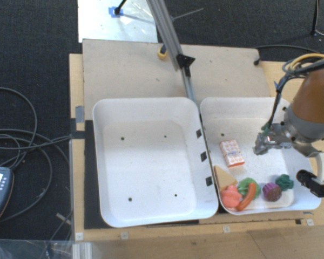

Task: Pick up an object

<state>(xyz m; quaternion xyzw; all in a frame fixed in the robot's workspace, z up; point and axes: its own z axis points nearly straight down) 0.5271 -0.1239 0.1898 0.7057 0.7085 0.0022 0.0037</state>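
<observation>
Above the right bin (248,108), the claw (262,144) hovers; its opening cannot be told. Nearby carton (231,153) looks light and rigid; grip its long flat sides.

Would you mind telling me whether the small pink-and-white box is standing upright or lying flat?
Lying flat: the pink-and-white box shows its broad printed face upward on the right bin floor.

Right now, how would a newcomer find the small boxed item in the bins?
Take the right-hand bin. The box lies near its middle, apart from the toy foods crowded along the near edge. It is the one flat rectangular pack, pink and white.
</observation>
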